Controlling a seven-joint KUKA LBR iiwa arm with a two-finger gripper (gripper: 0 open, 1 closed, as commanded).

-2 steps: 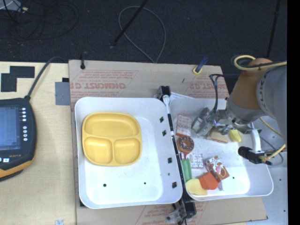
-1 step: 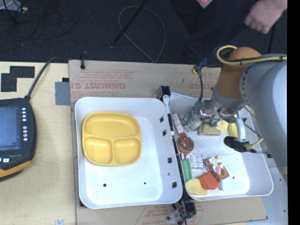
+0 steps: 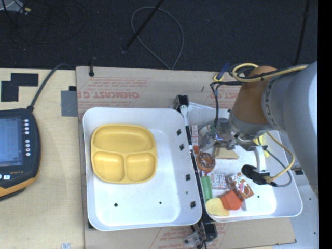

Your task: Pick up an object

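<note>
Gripper hangs above the donut; finger state cannot be told.

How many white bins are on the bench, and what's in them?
2. The left bin holds a yellow divided plate. The right bin holds a pile of small toys, with the arm reaching over it.

Thick grey arm, smooth and rounded, with a broad orange band above the wrist. Yellow and black cables looped over the band, more yellow cable trailing lower. Metallic wrist housing, bluish glints.
</note>
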